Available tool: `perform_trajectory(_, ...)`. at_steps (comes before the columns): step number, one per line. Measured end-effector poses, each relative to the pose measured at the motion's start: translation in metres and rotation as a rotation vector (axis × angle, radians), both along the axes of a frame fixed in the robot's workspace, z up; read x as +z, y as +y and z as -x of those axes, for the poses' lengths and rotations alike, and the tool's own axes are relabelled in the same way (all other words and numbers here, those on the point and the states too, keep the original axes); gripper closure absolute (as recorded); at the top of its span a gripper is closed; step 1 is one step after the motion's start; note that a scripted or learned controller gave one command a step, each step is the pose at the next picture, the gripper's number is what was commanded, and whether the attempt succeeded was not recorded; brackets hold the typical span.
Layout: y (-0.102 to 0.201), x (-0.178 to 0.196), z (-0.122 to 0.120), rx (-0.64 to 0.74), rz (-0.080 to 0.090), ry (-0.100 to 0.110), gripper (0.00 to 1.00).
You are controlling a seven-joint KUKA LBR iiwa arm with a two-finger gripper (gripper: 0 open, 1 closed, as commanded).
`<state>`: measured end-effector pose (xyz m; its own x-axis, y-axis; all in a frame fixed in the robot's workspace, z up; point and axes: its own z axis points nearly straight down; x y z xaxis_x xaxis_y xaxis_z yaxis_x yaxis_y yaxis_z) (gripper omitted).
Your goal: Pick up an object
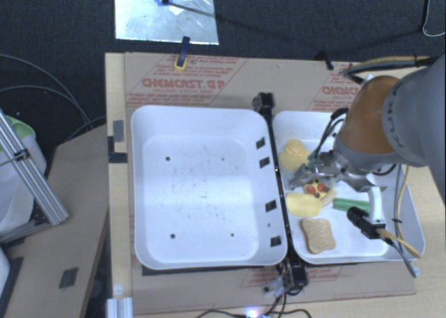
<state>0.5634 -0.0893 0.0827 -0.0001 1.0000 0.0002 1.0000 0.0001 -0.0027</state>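
Note:
The right bin [411, 229] holds several toy foods. A pale yellow lumpy piece [294, 153] lies at its upper left. Lower down sit a yellow piece [304, 204], a small red and yellow item [319, 188], a green piece [350, 204] and a tan toast slice [318, 235]. My gripper [311, 172] reaches down from the orange-banded wrist [368, 125] into the bin, just above the red and yellow item and between the two yellow pieces. Its metal tip is too small and cluttered to read.
The left bin [202, 187] is a wide white tray beside the right one, split from it by a black divider with clips [268, 163]. The arm covers the right bin's upper right. A foil sheet [166, 1] lies beyond the bench.

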Motion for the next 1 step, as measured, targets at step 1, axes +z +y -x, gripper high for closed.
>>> perform_trajectory(1, 0.0003, 0.0126, -0.0029, 0.002, 0.0, -0.006, 1.0)
